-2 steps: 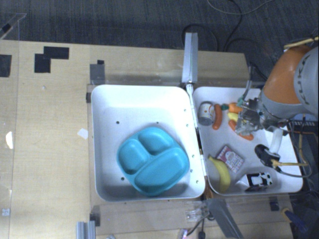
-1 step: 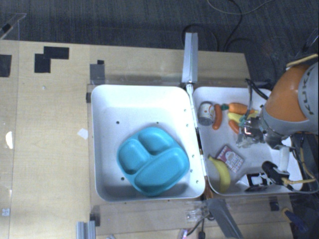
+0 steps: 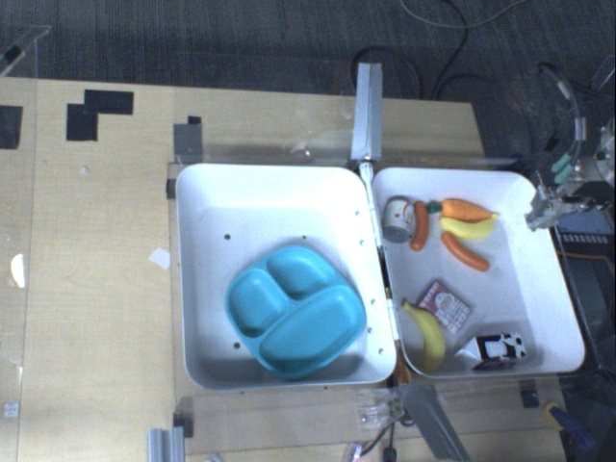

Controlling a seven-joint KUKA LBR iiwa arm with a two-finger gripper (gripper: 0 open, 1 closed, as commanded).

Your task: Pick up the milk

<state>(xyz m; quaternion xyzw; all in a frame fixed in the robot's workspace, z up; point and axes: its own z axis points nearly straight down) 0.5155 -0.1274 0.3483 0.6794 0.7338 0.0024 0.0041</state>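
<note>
The milk (image 3: pixel 500 349) (a small carton with black-and-white patches) is lying on its side in the near right corner of the right bin (image 3: pixel 551 301), just right of a banana (image 3: pixel 427 331). The gripper (image 3: pixel 558 200) is hovering at that bin's far right rim, well apart from the milk; whether it is open or closed, I cannot tell. A blue divided plate (image 3: pixel 296 310) is sitting in the left bin (image 3: pixel 207 258).
</note>
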